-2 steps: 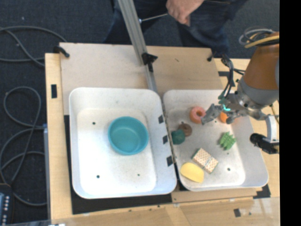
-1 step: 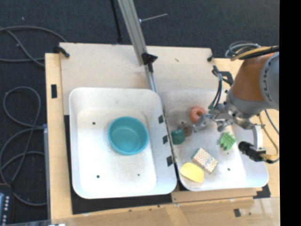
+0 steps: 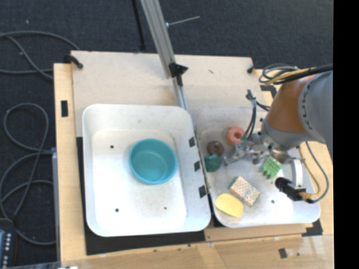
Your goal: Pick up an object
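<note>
Light is bright and even from overhead; the white bins point(image 3: 101, 150) run near overexposed w/ little surface detail, while the dark floor point(image 3: 33, 27) stays readable. Shadows are soft and short, e.g. under the teal bowl point(image 3: 152, 160). Whole frame is low-res and slightly soft, small objs esp. fuzzy.

**One fixed camera, high over the worktop**

The camera looks down at a slant from well above, far enough back to take in the whole worktop point(image 3: 129, 77), both white bins point(image 3: 101, 206) and dark floor point(image 3: 56, 15) from 9 to 12 o'clock. The arm point(image 3: 297, 108) enters from 3 o'clock.
</note>
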You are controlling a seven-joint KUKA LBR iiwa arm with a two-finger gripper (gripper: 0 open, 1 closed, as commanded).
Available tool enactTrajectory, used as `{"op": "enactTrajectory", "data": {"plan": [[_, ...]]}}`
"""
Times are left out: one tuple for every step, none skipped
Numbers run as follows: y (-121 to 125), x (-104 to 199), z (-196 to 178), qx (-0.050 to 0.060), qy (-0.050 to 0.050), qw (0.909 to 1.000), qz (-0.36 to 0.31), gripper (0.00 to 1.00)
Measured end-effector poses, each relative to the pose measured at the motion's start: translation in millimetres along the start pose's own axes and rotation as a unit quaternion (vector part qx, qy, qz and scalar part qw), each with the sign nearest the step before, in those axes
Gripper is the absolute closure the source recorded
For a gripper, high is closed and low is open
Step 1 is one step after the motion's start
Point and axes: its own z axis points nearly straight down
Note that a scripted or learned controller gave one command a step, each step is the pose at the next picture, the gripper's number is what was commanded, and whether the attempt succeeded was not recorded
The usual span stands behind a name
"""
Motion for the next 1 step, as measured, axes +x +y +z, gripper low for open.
{"op": "enactTrajectory", "data": {"plan": [[1.7,-0.3,-14.0,-0.003,0.001,1.0,0.002,1.0]]}}
